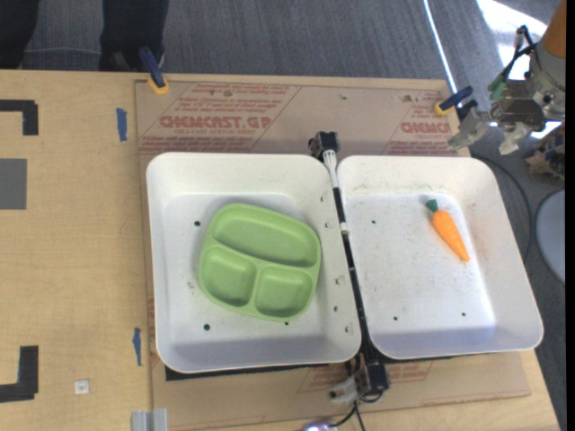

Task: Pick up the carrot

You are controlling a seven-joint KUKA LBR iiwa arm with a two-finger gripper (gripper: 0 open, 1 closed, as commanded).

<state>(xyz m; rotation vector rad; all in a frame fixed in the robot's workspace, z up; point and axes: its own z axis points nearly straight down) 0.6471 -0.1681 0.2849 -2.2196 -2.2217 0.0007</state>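
An orange carrot (pixel 448 230) with a small green top lies in the right white bin (pixel 404 330), in its back right part, with the tip pointing toward the front right. My gripper (pixel 503 126) hangs beyond the bin's back right corner, above the cardboard sheet, well apart from the carrot and higher than it. Nothing is seen in the gripper.
The left white bin (pixel 171 330) holds a green three-compartment plate (pixel 259 261). A black clamp bar (pixel 341 232) joins the two bins along the middle. Yellow clips (pixel 158 83) pin the cardboard sheet at the back corners. The bench is wooden.
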